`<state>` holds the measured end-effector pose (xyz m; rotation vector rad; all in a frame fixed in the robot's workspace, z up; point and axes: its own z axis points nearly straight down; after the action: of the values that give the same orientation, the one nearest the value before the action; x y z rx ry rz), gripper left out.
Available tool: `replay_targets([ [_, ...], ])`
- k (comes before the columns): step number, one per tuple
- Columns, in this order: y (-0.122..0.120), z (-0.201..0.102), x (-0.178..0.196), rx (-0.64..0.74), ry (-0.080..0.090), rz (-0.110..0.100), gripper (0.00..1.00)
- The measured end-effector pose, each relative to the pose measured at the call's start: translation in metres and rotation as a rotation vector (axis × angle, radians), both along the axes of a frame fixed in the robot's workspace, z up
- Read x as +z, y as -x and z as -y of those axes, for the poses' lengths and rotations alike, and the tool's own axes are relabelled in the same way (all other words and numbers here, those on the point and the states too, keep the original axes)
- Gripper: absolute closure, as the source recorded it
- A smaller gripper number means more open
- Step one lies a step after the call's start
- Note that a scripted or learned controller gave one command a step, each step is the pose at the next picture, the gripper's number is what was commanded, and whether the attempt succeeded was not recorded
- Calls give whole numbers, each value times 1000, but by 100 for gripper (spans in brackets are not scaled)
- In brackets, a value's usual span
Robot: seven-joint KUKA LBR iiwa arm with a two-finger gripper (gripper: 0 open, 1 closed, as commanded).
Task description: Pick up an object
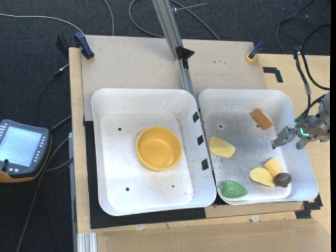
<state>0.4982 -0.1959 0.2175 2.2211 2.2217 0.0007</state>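
Note:
My gripper (pixel 290 140) hangs over the right side of the right bin (pixel 237 100), coming in from the right edge. Its two fingers stand apart, open, with nothing between them. Just below it lie a yellow block (pixel 273 166), a flat yellow piece (pixel 261 176) and a small brown ball (pixel 282 179), close together near the bin's front right corner. An orange block (pixel 261 118) lies up and to the left of the gripper. A pale yellow wedge (pixel 222 147) rests near the bin's left wall, and a green lump (pixel 232 188) sits at the front left.
The left bin (pixel 113 140) holds a yellow bowl (pixel 159 148). A metal pole (pixel 169 25) slants down to the gap between the bins. A teach pendant (pixel 21 150) lies off the bench at the left.

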Motion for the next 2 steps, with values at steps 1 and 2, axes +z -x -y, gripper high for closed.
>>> replay_targets([
  [1,0,0,0,0,0,0,0],
  [2,-7,6,-54,0,-1,-4,0],
])
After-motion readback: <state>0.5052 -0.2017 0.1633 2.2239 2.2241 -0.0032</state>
